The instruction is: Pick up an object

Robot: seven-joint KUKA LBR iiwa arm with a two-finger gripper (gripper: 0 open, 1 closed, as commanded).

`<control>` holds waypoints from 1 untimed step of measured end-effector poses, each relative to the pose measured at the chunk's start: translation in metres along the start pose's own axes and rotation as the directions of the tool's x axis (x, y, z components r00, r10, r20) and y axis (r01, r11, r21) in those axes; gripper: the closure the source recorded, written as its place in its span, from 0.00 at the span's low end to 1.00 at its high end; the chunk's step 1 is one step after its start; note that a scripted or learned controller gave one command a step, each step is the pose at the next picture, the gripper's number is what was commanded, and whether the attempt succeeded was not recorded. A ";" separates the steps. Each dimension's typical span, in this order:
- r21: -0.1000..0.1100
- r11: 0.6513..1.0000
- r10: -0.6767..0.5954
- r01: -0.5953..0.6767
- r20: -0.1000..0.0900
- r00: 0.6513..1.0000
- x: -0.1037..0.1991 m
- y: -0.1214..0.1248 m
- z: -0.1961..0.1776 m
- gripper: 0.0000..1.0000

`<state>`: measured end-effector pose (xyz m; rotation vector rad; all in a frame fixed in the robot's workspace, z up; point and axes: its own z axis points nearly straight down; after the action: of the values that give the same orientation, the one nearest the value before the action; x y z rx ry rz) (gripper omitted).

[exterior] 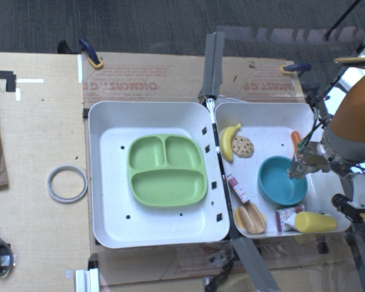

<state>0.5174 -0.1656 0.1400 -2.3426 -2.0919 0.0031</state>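
Gripper (297, 170): over the right rim of the blue bowl (278, 181); grip state cannot tell.
Right bin (264, 117): bowl, banana (228, 141), cookie (242, 146), yellow bottle (315, 222), wooden scoop (250, 218), small packet (237, 188).
Left bin (103, 181): 1 green divided plate (167, 170).
Bench: tape ring (67, 183) left of the bins.

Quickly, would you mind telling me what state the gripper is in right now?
Gripper: over the right edge of the blue bowl in the right bin; open or shut cannot be told, and nothing can be seen held.
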 end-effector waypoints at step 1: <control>0.000 1.000 0.000 0.000 0.000 1.000 0.000 0.000 0.000 0.00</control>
<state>0.5174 -0.1656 0.1400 -2.3425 -2.0919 0.0029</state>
